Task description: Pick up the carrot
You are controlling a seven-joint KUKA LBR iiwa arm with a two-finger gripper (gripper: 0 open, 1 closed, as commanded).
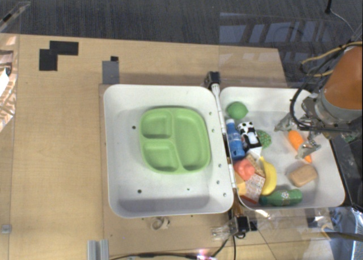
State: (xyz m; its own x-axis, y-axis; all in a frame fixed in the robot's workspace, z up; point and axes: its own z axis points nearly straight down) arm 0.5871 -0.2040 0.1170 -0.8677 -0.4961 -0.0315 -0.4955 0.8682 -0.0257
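Note:
The carrot (pixel 294 139), small and orange, lies on the floor of the right bin (pixel 329 194), in its right half. My gripper (pixel 296 137) hangs right over it, below the arm's orange band. It is open: one finger (pixel 282 124) stands to the carrot's upper left and the other to its lower right, so the carrot sits in the gap between them. I cannot tell whether either finger touches the carrot.
Packed along the right bin's left side are a green ball (pixel 237 109), a blue bottle (pixel 233 139), a black-and-white toy (pixel 247 131), a banana (pixel 269 175) and a green vegetable (pixel 282 197). A bread roll (pixel 302 175) lies just below the carrot. The left bin holds a green divided plate (pixel 173 140).

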